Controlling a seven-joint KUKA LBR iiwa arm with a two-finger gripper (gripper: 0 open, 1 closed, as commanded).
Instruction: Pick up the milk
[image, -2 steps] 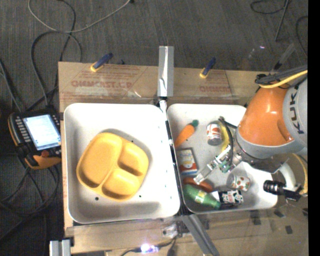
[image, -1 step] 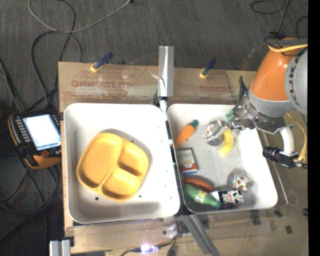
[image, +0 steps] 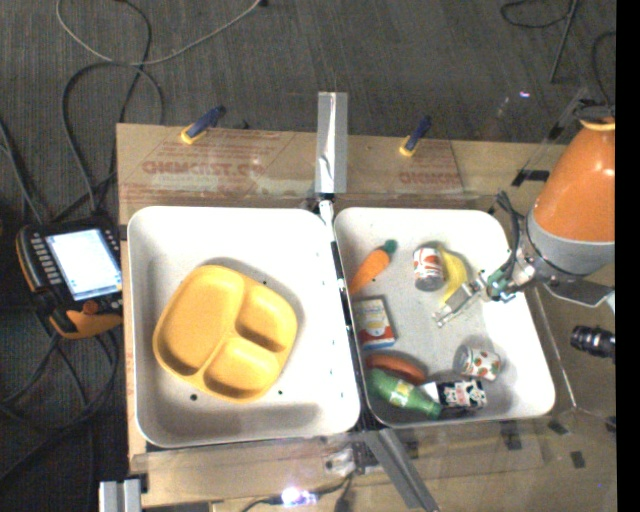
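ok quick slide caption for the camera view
Gripper hovers over the right bin near the banana; the milk carton lies at the front edge.

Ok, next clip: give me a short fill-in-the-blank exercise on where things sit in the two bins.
1. The yellow divided tray lies in the ____ bin.
2. The milk carton lies near the right bin's ____ edge, beside the green bottle.
3. The gripper hangs over the ____ bin, close to the banana.

Missing words: left; front; right

Bench (image: 290, 160), two white bins (image: 150, 400), perhaps clamps (image: 201, 123)
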